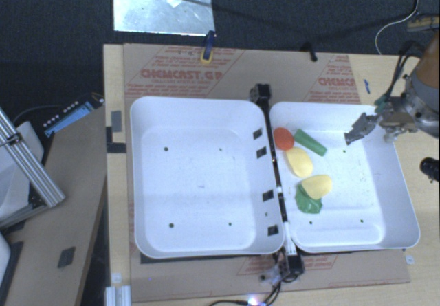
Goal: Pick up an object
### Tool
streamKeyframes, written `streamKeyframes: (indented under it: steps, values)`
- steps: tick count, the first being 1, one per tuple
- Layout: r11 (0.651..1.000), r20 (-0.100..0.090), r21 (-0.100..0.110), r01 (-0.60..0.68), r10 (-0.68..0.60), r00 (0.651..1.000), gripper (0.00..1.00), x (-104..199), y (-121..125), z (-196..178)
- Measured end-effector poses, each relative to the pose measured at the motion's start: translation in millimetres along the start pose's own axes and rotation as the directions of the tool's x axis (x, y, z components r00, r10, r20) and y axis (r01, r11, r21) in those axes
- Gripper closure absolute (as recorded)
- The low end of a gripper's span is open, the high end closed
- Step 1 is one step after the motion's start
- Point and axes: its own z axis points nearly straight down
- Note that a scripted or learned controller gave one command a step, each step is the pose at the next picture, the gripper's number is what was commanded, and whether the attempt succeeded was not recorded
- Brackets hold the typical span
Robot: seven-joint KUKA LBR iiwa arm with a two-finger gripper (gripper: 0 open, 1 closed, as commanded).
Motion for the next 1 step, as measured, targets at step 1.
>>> streamKeyframes:
  steps: [1]
  values:
    - [1.000,-0.004,0.007,0.007,-0.007,1.000,0.00,62.2,10.4,87.8]
